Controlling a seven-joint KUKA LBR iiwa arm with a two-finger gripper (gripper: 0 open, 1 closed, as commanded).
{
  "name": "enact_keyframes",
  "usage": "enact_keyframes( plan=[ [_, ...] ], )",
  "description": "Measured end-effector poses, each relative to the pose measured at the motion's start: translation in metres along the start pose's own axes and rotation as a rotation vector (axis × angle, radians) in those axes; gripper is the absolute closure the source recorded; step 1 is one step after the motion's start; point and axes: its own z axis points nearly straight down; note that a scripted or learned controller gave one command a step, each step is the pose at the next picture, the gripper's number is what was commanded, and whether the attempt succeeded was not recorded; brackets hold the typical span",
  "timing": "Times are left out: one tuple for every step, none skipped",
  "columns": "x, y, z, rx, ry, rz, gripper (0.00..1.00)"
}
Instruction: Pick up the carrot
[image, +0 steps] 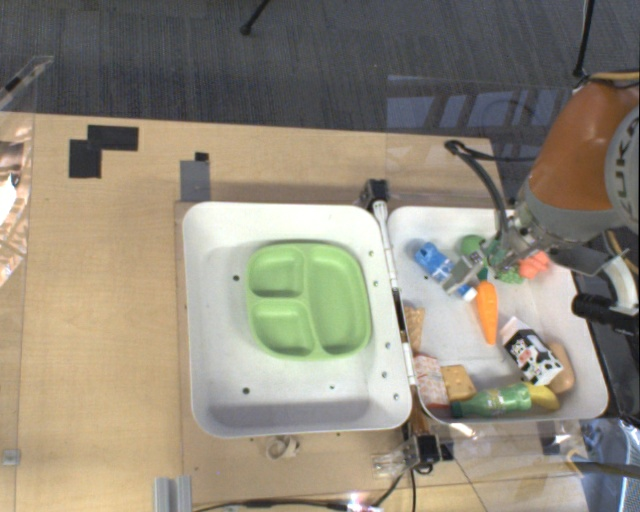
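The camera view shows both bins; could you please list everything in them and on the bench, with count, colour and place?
Left bin: one, white, centre of bench.
Divided plate: one, light green, three compartments, in the left bin.
Right bin: one, white, beside the left bin.
Carrot: one, orange, middle of the right bin.
Blue toy: one, blue, right bin, far left part.
Green toy: one, green, right bin, far side.
Pink toy: one, salmon pink, far right part.
Cow-pattern carton: one, black and white, near right part.
Green bottle: one, green, lying along the near wall.
Crackers: two or so, tan, near left corner.
Arm: one, grey with orange band, over the right bin.
Gripper: one, just above the carrot's top.
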Motion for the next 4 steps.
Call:
enact_keyframes(
  plan=[
    [-0.032,-0.007,0.131,-0.006,-0.007,-0.117,0.00],
    [-0.014,-0.053,0.130,-0.007,-0.006,-0.279,0.00],
    [0.008,-0.046,0.131,-0.004,-0.005,0.000,0.00],
    [0.007,-0.041,0.118,-0.014,-0.010,-0.008,1.00]
  ],
)
